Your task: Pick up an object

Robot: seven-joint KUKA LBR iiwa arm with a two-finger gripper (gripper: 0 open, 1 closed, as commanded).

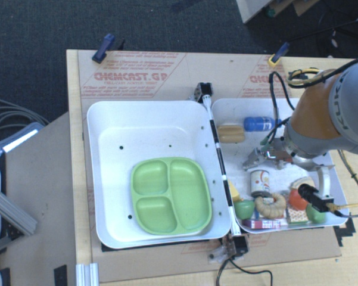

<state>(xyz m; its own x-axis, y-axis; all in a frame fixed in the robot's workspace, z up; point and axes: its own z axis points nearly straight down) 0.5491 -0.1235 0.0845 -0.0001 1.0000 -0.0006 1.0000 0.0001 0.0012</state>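
Note:
My gripper [257, 158] is over the middle of the right bin [238, 107], with the grey and orange arm reaching in from the right. Just below it stands a small white can with a red label [260, 181]. A blue bottle [257, 124] and a tan block [230, 133] lie just beyond it, toward the bin's far wall. I see nothing between the gripper and the bin floor.
Along the right bin's near edge lie a tan ring-shaped bagel [270, 204], a green cup [245, 209], a red piece [298, 199], a flat printed box [267, 223] and a green item [316, 215]. The left bin [107, 124] holds a green divided plate [170, 195].

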